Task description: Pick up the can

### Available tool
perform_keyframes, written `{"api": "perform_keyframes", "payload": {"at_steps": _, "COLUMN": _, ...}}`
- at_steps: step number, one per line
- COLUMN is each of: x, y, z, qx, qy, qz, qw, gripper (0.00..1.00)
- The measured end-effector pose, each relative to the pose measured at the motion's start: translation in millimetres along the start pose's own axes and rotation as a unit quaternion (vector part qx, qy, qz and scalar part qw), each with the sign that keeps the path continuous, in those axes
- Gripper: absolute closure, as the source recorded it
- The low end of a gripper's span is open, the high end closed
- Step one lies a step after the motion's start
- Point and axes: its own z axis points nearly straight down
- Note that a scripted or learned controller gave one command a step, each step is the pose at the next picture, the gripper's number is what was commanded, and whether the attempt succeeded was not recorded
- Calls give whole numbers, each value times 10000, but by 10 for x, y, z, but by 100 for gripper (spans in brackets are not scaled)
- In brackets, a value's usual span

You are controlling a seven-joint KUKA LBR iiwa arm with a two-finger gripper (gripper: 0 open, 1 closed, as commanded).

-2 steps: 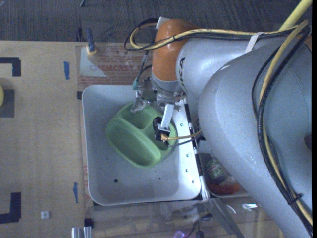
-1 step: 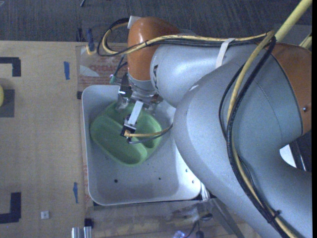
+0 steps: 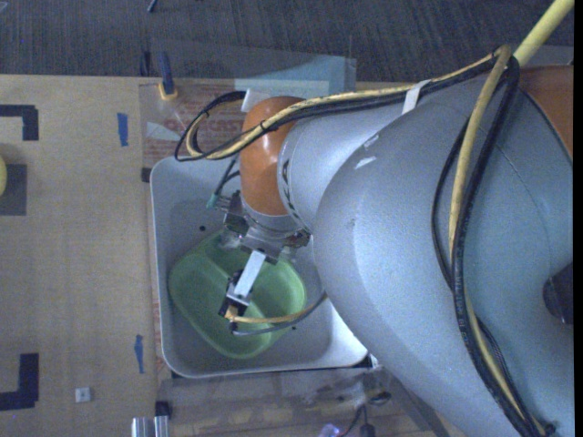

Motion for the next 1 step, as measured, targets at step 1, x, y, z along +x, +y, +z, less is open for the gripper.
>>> {"api": "perform_keyframes", "payload": {"at_steps": 1, "x": 306, "y": 707, "z": 40, "qx": 98, "qy": -16, "qz": -690, "qw": 9976, "gripper": 0}}
